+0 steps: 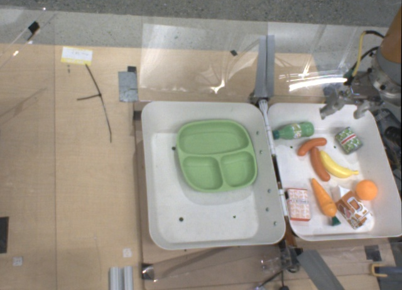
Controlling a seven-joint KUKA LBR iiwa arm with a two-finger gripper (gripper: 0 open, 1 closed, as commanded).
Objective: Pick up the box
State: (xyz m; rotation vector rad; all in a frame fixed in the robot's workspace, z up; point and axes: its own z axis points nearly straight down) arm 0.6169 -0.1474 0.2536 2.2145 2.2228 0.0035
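White plastic bins sit side by side: the left bin (157,220) holds a green divided plate (217,155), the right bin (383,150) toy food. The box (298,204) (red and white, lying flat) rests by that bin's near-left corner. The gripper (344,108) hovers over the far edge, fingers spread, holding nothing.

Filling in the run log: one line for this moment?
gripper: open, above right bin's far edge | box: untouched, near-left in bin | plate: left bin
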